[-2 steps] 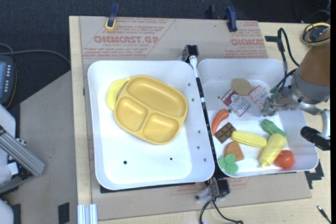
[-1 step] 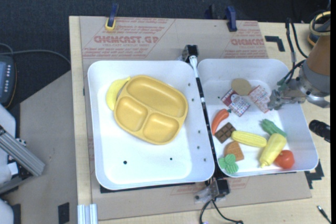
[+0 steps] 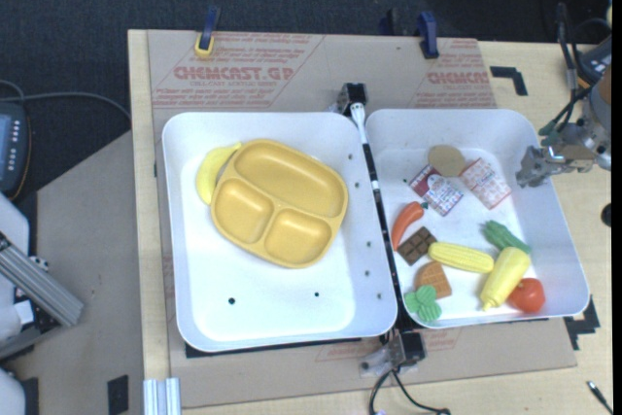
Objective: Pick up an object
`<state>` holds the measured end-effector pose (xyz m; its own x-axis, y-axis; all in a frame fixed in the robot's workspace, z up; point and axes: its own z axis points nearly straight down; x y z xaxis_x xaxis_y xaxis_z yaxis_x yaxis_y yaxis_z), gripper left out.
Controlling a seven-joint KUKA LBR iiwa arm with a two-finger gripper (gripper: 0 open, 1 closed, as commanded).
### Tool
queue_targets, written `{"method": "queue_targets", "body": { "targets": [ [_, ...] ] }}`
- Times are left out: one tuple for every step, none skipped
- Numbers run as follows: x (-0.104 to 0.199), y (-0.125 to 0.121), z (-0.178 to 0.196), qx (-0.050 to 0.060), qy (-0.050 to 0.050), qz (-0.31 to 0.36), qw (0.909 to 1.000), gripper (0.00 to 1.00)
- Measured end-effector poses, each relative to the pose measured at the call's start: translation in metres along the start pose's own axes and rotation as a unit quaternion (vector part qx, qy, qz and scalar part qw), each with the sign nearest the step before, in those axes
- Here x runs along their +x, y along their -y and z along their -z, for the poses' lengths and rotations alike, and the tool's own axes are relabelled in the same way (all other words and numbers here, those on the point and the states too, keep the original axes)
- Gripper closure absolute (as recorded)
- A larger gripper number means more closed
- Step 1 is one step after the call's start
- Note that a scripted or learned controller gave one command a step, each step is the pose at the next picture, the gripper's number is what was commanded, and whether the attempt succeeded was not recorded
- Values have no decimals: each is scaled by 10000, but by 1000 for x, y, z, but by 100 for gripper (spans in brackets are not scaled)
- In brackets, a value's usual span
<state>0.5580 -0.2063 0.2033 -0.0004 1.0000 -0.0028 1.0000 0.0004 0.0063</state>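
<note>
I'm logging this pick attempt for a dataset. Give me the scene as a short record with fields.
left bin: yellow divided tray lying over a yellow plate
right bin: toy foods, including corn cob, carrot, tomato, chocolate piece
gripper: at the right bin's right rim, above the toys
held object: none seen
</note>
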Motion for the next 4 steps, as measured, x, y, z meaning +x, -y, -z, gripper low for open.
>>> {"method": "queue_targets", "body": {
  "targets": [
    [-1,-1,24,4,-1,2,10000,100],
    [52,2,13,43,-28,22,10000,100],
    [107,0,8,41,-30,29,10000,100],
    [151,11,24,37,-30,27,10000,100]
  ]
}}
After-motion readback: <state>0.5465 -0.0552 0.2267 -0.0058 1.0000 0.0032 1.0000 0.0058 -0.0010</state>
